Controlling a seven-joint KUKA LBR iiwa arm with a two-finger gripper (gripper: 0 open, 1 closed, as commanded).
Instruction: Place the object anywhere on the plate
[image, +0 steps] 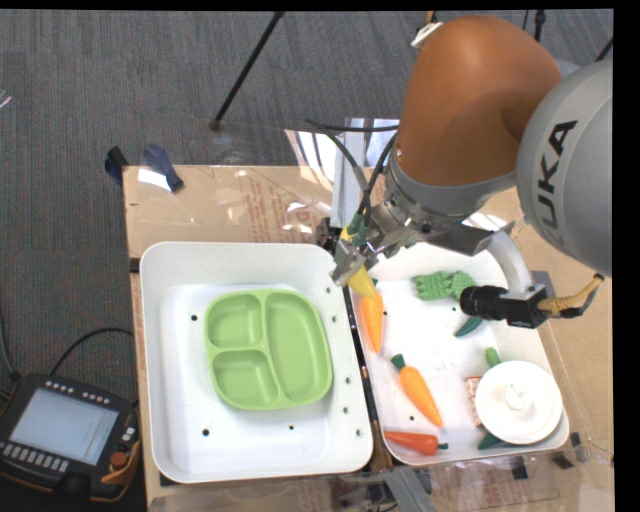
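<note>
Tool sits low over the divide between the two bins, at the top left corner of the right white bin; metal fingertips pinch the yellow upper end of a long orange-and-yellow plastic carrot-like toy, so it looks clamped on that toy

Around it: grey arm with big orange band covers the top of the right bin. Cables run from the wrist down to the tool. Black cylinder fitting juts out over the bin's right half

Right bin also holds a green knobbly toy near the top, a second orange carrot with green top mid bin, a red-orange pepper-shaped toy at the bottom edge, and a round white lid-like disc bottom right with green bits peeking from under it

Left white bin holds the light green three-compartment plastic plate, lying flat, well left of the tool, bin rims between them

The pinched toy hangs from the tool downward along the right bin's left wall, lower end pointing to the bottom of the view. Whether it is lifted off the bin floor is unclear

Black teach pendant bottom left off the counter
</note>
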